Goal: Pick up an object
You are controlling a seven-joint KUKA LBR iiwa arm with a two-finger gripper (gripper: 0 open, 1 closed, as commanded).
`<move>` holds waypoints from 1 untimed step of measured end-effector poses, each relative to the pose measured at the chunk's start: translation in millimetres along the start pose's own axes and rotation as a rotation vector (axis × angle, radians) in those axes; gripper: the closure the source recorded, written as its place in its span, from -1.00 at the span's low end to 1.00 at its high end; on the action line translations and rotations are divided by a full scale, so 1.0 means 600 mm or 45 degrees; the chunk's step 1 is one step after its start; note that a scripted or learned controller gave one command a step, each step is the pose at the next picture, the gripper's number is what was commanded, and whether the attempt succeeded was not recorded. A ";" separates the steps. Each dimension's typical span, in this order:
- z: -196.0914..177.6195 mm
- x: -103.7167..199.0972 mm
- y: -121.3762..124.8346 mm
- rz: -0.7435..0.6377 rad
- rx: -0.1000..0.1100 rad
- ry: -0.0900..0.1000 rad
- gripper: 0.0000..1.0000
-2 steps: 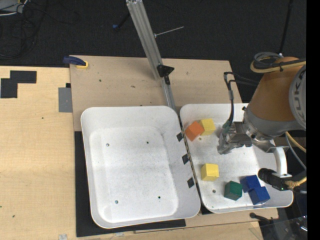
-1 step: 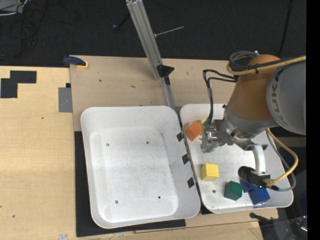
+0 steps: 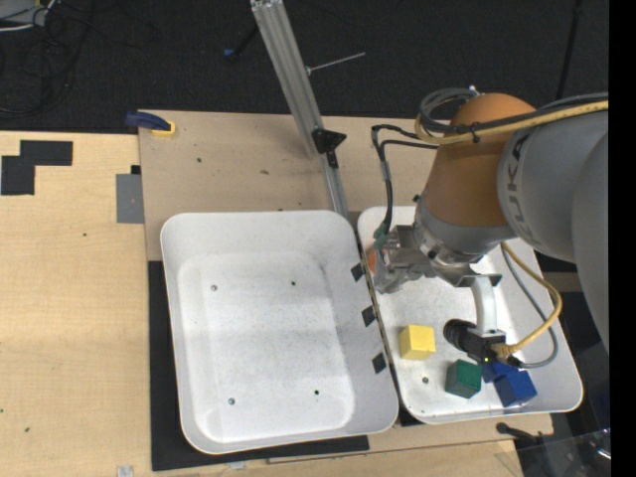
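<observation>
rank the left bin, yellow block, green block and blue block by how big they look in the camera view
1. left bin, by far the largest
2. yellow block, green block and blue block: all look alike in size, too close to rank

Place: you're at a robotics lab cell | surface: bare plywood with black tape marks at 9 o'clock | aluminium rail at 12 o'clock | loose cables at 11 o'clock | two white bins centre.

Yellow block, green block, blue block, right bin
</observation>
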State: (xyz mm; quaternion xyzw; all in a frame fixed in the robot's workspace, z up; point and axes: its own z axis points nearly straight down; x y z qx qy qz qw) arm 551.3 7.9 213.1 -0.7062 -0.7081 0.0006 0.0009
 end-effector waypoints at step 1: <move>-0.024 0.079 0.020 -0.001 -0.001 0.001 1.00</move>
